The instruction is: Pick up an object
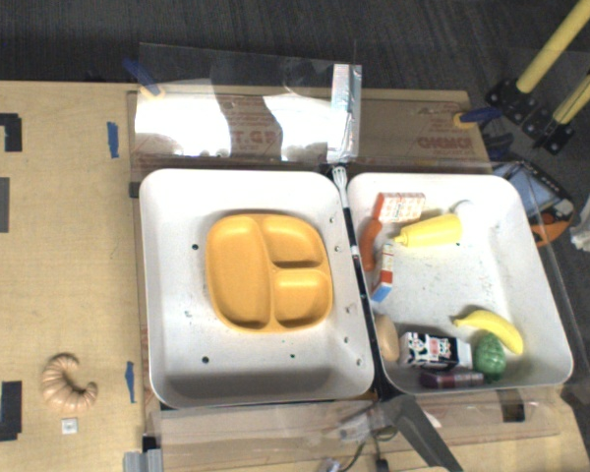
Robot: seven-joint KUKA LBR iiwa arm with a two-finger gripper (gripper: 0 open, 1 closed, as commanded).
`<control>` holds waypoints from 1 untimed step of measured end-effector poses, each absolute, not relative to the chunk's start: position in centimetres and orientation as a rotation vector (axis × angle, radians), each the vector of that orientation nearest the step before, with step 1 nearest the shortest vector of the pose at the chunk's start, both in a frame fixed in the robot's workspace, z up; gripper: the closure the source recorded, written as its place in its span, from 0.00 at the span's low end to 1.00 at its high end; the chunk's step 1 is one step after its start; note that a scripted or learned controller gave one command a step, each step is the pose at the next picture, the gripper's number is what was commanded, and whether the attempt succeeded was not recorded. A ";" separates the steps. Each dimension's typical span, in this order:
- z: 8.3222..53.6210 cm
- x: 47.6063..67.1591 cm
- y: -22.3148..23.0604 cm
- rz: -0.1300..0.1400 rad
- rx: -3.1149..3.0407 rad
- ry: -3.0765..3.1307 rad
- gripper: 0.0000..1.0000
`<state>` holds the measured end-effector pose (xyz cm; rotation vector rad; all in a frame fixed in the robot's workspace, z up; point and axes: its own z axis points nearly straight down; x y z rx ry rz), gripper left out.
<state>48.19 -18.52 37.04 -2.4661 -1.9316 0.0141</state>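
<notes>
- White right bin (497, 264) holds the candidates. Landmark = yellow bottle (431, 230), lying on its side in the bin's far part.
- Camera view: red/white box (398, 206) sits just left of the bottle, touching or nearly so. An orange item (371, 239) is further left, against the bin wall.
- Well below the bottle, by the near wall, is a cluster: banana (492, 328), green lump (490, 355) touching it, b/w carton (431, 348) and a thin purple stick (450, 380).
- Far left of the bottle, the other bin (167, 264) has an orange-yellow divided tray (270, 268), wide and flat. Prob. a poor pick for two fingers.
- Hand: can't tell its state from this view, so treat the step as approach / target choice.
- Best bet, imo: the bottle. Bare floor lies to its right and below, so there's room to come down.
- Close across its short width, mid-body, not along its length. It's round, so it may roll. Centre the hand first.
- Avoid the near cluster. Things touch there, so there's a risk of nudging neighbours or grabbing two.
</notes>
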 end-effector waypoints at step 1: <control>35.8 48.0 -21.4 0.009 -2.359 -2.063 1.00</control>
